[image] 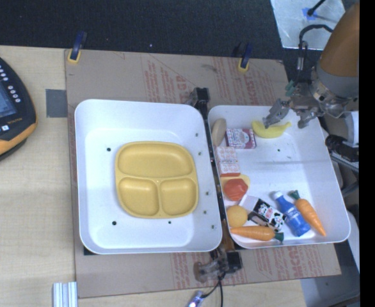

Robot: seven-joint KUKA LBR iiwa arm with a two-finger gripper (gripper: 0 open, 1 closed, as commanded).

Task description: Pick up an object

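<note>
The right bin (315,165) holds several small items. A yellow banana (270,130) lies near its far edge. My gripper (289,115) hangs over the banana's right end, open, its fingers (276,114) spread with nothing held between them. Further left lie a beige cylinder (218,132) and a pink-and-white box (240,137). Along the bin's left side sit a second small box (229,161) and a red tomato (235,188). At the near edge are an orange ball (237,215), a carrot (255,233), a black-and-white packet (268,213), a blue bottle (290,213) and another carrot (311,217).
The left bin (98,133) carries a yellow divided plate (157,178). A teach pendant (2,107) rests on the bench at the far left. Clamps (77,47) pin the cardboard sheet at the back. Bare bin floor lies in the middle of the right bin.
</note>
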